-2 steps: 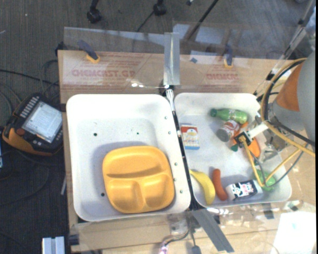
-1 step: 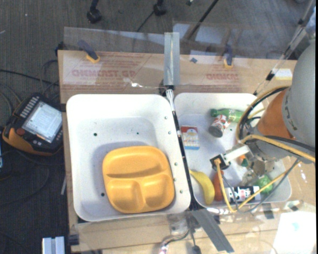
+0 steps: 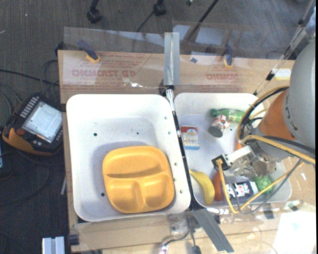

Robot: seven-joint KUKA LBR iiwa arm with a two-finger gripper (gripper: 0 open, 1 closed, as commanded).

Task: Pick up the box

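A: Largest first. The two shallow white plastic bins sit side by side on the bench: left bin (image 3: 79, 142), right bin (image 3: 201, 102). A clear plastic wall stands behind them.

B: The grey arm with the orange band (image 3: 286, 118) comes in from the right, over the right bin's near right part. Yellow and black cables loop around the wrist.

A: The yellow moulded plastic tray with compartments (image 3: 139, 178) lies flat in the left bin, towards its front.

B: Gripper (image 3: 243, 165) hangs low over the right bin's front half, above a black printed packet (image 3: 243, 188). Whether it is open or closed: cannot tell, cables and clutter hide it. Nothing visibly held.

A: Task item: the small red and white cardboard box (image 3: 190, 137) lies flat by the right bin's left wall, well apart from the gripper.

B: Smaller items in the right bin: green plastic bottle (image 3: 228, 113) at the back, yellow banana (image 3: 203, 186) at front left, orange carrot (image 3: 218, 187) just beside it.
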